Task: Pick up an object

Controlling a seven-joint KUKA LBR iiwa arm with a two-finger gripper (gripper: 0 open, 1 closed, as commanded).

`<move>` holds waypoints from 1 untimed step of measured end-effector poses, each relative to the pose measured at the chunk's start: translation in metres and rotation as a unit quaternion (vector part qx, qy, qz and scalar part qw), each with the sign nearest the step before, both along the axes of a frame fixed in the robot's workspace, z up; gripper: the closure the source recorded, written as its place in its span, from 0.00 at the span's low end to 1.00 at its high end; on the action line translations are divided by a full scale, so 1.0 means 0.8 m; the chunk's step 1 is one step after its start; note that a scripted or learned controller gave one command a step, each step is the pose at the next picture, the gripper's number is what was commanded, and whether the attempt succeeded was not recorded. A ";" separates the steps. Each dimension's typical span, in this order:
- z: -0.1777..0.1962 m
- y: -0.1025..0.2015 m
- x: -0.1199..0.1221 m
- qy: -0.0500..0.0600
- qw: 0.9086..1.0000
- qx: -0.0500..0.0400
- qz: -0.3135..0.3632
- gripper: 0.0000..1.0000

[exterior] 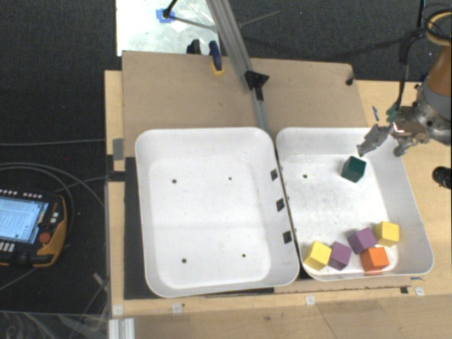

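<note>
A light wooden bench [113, 189] carries a tan board [183, 90] across its far half and two shallow white bins side by side in front. The left bin [152, 147] and the right bin [289, 143] touch along their inner rims, with small black clips [280, 204] set along that seam. A dark mat [131, 224] shows beneath the left bin's outer edge. Near the board's far edge stand a blue clamp [215, 55] and a grey pole's black foot [256, 80].

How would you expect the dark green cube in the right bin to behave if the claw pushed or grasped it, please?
The dark green cube looks rigid and flat-faced, so it would probably slide rather than roll. It seems small and likely light. Standing apart from the other blocks, it should move without disturbing them.
</note>
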State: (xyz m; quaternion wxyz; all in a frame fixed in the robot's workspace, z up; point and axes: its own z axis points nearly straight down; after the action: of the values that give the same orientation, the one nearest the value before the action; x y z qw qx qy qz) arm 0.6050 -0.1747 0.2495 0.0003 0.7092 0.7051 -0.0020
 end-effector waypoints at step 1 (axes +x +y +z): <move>-0.204 -0.036 0.029 0.001 1.000 0.002 0.003 0.00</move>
State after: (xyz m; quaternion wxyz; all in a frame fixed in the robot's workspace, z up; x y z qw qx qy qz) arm 0.6279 -0.2033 0.0864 -0.0015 0.7068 0.7074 -0.0015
